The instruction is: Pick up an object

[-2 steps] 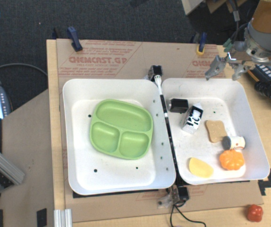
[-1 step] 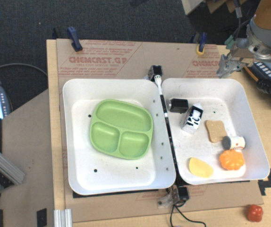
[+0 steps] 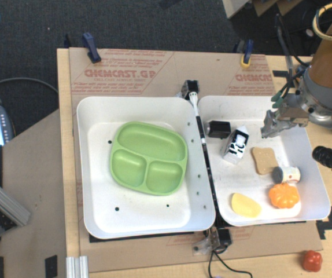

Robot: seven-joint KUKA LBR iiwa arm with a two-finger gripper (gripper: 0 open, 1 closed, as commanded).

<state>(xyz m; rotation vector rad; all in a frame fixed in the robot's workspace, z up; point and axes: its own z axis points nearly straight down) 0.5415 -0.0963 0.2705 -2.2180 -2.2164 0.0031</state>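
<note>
You have the counter (image 3: 125, 68) carrying two white bins; the left bin (image 3: 91, 155) holds a green divided plate (image 3: 148, 158). In the right bin (image 3: 316, 201) lie an orange pumpkin (image 3: 284, 196), yellow piece (image 3: 246, 205) and tan slab (image 3: 263, 159). The end effector (image 3: 273, 126) hovers above that bin's upper edge, its grip unreadable.

- We see the bench (image 3: 154, 68), brown board w/ red print along its far edge.
- Two white bins sit side by side on it: left bin (image 3: 91, 172) and right bin (image 3: 310, 161), touching at the middle.
- Blue clamp (image 3: 91, 47) grips the far edge nr the left corner; a blue-and-yellow clamp (image 3: 246, 52) grips the far edge toward the right.
- Small red object (image 3: 312, 260) lies on the bench nr the front right corner, apart from the bins.
</note>
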